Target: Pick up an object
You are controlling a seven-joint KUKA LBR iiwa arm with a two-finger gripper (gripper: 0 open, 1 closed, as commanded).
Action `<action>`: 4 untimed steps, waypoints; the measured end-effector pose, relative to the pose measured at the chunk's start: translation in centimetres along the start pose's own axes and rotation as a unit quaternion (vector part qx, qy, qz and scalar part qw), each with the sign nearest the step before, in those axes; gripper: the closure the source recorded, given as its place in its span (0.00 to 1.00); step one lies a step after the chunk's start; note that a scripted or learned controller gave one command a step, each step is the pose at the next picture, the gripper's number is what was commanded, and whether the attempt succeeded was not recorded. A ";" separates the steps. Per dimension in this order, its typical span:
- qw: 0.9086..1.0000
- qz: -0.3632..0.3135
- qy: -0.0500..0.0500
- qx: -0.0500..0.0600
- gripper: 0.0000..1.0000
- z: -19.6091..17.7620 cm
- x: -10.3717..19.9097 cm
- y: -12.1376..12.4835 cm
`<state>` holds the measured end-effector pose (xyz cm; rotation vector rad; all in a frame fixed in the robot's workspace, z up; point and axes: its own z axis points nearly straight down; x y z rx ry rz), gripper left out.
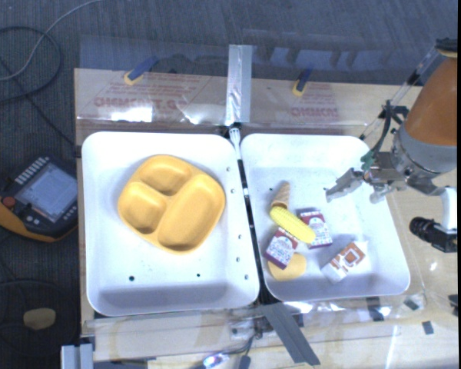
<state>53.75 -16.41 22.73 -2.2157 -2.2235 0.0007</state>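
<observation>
You have open floor across the back of the right white bin (323,148); small packets (316,227) and a yellow corn cob (292,222) crowd its front.

Arm (434,114) cut off at right edge; carton (280,250) print blurred, perhaps unreadable.

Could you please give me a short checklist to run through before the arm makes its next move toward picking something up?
1. Objects available in right bin: ok; yellow corn and small cartons lie there.
2. Gripper over right bin: ok, toward its upper right.
3. Gripper above a target: not ok; it sits up and right of the pile.
4. Anything between the fingers: cannot tell.
5. Left bin: holds a yellow divided plate, apart from the arm.
</observation>
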 end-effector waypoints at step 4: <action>0.998 0.057 -0.002 0.000 1.00 2.4 8.4 4.0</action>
